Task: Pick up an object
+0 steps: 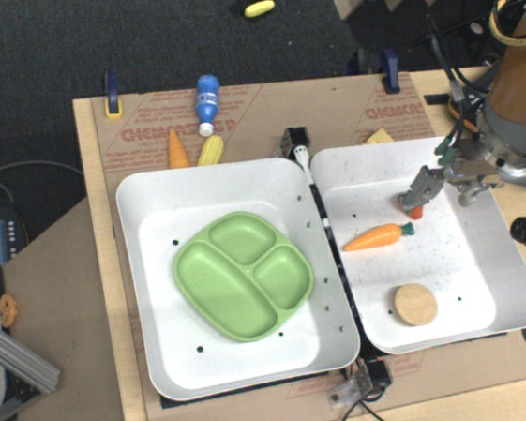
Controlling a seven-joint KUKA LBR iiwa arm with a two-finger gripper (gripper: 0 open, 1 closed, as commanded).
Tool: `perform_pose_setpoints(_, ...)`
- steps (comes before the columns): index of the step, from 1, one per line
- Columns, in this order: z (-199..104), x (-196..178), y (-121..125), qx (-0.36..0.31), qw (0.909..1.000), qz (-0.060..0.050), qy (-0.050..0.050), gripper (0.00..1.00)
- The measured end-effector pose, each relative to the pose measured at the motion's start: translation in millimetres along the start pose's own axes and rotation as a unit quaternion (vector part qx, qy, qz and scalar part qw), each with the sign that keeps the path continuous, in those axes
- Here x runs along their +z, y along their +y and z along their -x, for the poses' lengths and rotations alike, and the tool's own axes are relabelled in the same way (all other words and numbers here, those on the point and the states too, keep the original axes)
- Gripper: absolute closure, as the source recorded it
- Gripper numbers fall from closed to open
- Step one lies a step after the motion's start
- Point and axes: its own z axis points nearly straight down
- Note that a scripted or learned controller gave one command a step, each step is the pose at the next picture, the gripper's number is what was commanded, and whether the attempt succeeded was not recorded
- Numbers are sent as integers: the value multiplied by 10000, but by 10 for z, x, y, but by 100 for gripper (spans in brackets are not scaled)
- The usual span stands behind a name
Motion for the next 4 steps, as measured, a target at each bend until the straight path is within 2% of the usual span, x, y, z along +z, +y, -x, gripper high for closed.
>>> perform_pose_setpoints(1, 321, 1574, 280, 0, 10000, 81, -21, 0)
perform_pose_setpoints(2, -75, 1735, 909, -26, 10000, 59, -12, 0)
perform_pose_setpoints(3, 175, 1755, 81, 25, 10000, -34, 2, 0)
perform_pose_setpoints(4, 104, 1756, -319, 9, 10000, -25, 9, 0)
